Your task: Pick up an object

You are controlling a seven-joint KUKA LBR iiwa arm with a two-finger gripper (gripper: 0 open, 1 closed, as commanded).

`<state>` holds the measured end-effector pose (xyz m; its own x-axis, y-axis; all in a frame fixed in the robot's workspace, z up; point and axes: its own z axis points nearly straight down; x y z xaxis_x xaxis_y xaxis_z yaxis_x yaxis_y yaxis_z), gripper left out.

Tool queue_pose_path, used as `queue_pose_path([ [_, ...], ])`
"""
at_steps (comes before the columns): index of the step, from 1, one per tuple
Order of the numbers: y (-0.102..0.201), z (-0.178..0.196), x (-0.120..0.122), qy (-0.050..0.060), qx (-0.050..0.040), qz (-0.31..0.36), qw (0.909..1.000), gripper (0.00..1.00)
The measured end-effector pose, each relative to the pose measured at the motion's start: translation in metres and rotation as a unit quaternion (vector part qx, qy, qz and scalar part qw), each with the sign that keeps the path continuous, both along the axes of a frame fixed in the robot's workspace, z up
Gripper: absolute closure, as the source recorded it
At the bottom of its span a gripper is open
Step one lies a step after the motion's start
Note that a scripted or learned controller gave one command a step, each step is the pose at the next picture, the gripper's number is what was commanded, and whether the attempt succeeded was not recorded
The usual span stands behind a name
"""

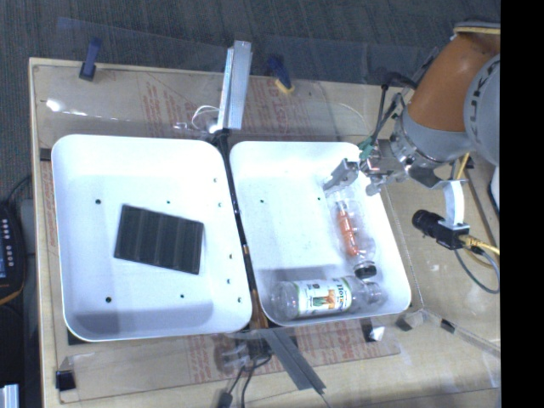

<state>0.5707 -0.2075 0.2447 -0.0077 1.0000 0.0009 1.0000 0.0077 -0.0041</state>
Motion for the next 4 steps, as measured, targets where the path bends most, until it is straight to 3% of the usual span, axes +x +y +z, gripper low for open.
queue_pose_path([
  [1,-0.002,-0.027,-0.008,-0.001,0.0003,0.079,0.9969,0.00],
  [4,0.000,-0.062,-0.014,0.001,0.0018,0.147,0.9891,0.00],
])
